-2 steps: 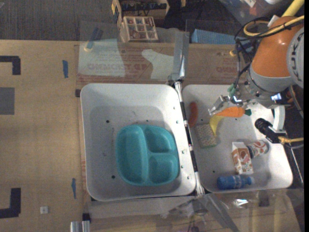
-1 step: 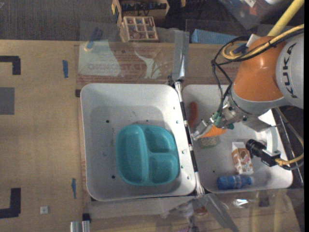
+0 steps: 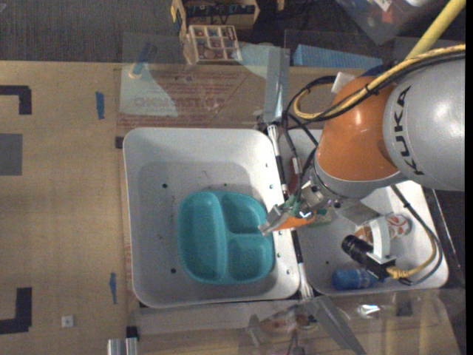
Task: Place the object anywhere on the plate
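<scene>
The gripper (image 3: 275,224) hangs centre-right in the frame, over the right edge of the teal plate (image 3: 222,235) in the left bin (image 3: 148,161), w/ its fingers closed on a small orange object (image 3: 294,220) that has a bit of green on it. The object is above the wall btw. the two bins, just beside the plate's rim. In the right bin (image 3: 436,272), lower right, lie a blue thing (image 3: 351,278) and a white-and-red thing (image 3: 395,224), under the arm (image 3: 399,124).
</scene>
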`<state>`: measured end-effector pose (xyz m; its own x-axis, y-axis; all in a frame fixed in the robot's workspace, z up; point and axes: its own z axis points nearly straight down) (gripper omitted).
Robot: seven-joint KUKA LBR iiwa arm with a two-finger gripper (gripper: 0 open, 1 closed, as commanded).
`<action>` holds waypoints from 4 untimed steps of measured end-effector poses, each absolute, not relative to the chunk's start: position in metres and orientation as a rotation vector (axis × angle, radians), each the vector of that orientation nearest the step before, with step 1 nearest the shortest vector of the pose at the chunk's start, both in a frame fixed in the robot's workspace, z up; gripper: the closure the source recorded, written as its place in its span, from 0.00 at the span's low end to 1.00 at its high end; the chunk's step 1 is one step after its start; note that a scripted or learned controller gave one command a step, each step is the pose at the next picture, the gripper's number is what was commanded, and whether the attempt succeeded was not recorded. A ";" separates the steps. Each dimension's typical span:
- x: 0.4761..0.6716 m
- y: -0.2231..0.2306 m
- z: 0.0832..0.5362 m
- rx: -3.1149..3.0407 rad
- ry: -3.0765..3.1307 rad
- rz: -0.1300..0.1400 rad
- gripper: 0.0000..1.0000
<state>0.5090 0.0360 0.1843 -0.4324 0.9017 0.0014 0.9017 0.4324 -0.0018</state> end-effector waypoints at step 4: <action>0.525 0.103 0.175 -1.788 -2.585 -0.002 0.00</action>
